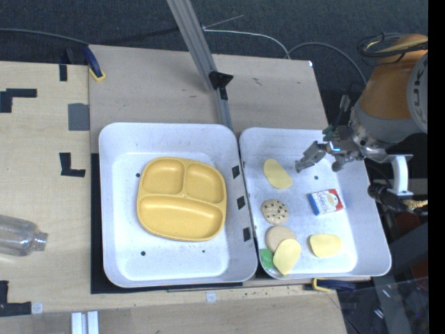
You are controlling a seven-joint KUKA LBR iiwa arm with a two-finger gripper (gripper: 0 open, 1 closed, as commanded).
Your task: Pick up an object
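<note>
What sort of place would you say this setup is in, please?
Probably a robotics lab test bench for grasping trials: a robot arm with a gripper reaches over two white bins, one holding a yellow divided tray, the other toy food items.

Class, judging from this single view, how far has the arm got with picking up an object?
Done: the end effector is over the right bin. In hand: nothing, its fingers are open and apart from every item. Left: the whole pick; the yellow piece, cookie and small carton all lie in the bin.
</note>
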